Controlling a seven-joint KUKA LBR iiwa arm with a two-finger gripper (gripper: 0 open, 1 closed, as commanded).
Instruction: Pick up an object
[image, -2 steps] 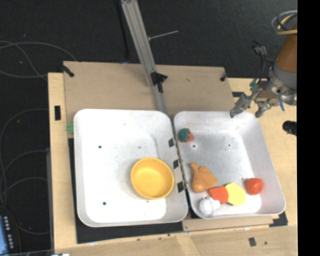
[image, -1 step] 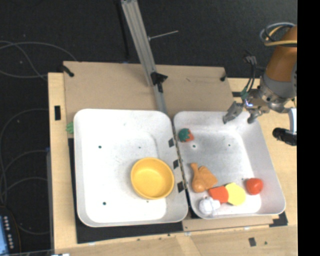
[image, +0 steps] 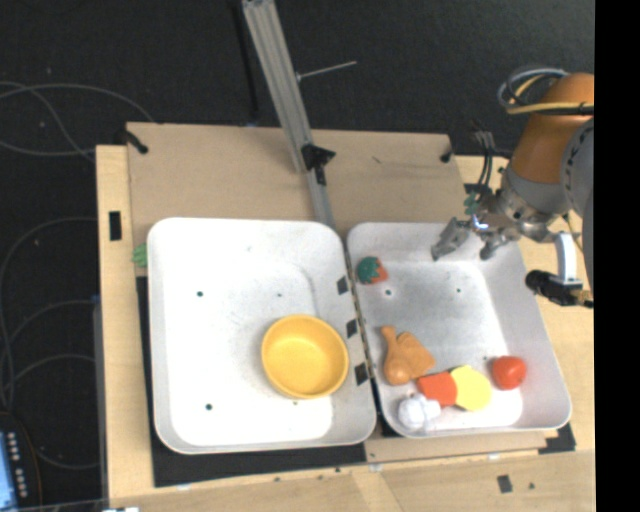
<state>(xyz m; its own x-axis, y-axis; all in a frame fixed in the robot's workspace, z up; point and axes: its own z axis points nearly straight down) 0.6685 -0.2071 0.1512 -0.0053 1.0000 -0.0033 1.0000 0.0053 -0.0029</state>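
1. Plainly, no brand, label or writing can be read on any object, on either bin or on the desk (image: 230, 170).
2. The left bin (image: 200, 270) carries a yellow bowl (image: 304, 355) at about 5 o'clock of its floor, near the inner wall; the rest of that floor is bare white.
3. The right bin (image: 500, 300) has its things crowded toward 6 o'clock: an orange-tan pear-shaped toy (image: 404, 357) just beside the dividing wall, a red-orange block (image: 437, 387) touching a yellow piece (image: 472, 388), a white round object (image: 415, 411) at the front rim, and a red ball (image: 509, 372) slightly apart at 4 o'clock.
4. A small green-and-red ball (image: 370, 269) sits alone at 10 o'clock of the right bin, close to the wall.
5. The middle and the 12 to 2 o'clock part of the right bin's floor lie open.
6. A grey metal pole (image: 290, 100) slants from 12 o'clock down to the gap between the bins.
7. The arm (image: 545, 140) enters from 3 o'clock, its orange band uppermost, wrist bent down toward the right bin's 1 o'clock corner.
8. The gripper (image: 470, 240) hangs over that corner with its fingers spread apart, nothing between them, well apart from every object.
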